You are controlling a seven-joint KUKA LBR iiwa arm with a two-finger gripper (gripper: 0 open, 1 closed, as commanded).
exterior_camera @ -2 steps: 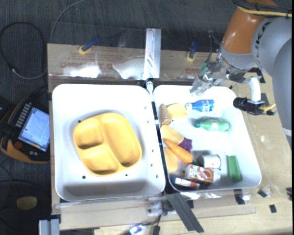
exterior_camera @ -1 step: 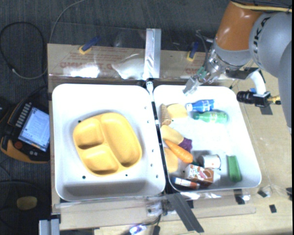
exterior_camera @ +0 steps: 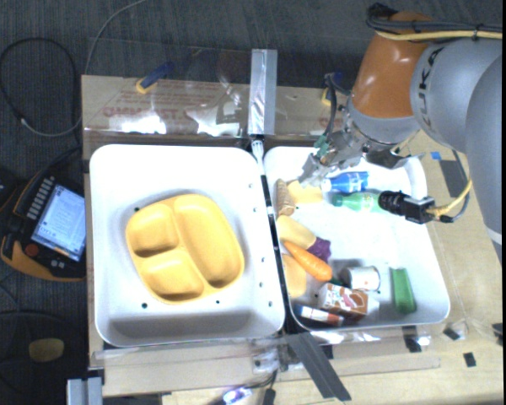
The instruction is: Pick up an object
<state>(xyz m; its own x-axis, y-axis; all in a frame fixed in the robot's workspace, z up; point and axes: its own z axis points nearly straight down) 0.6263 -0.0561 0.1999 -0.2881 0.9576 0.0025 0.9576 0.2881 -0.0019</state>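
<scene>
- The gripper (exterior_camera: pixel 314 169) is seen low over the right bin (exterior_camera: pixel 422 310), at its far left part; whether it is spread or pressed together cannot be told.
- A green bottle (exterior_camera: pixel 355 200) lies just right of it, long axis left-to-right, apparently untouched.
- A blue item (exterior_camera: pixel 351 180) crowds the bottle's far side.

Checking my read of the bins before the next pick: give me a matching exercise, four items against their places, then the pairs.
Things:
1. yellow divided tray
2. carrot
3. green block
4. green bottle

Places:
A. right bin, near its right wall
B. left bin
C. right bin's far part, just below the gripper
D. right bin, near the divider, beside a purple item

Pairs: 1-B, 2-D, 3-A, 4-C
</scene>
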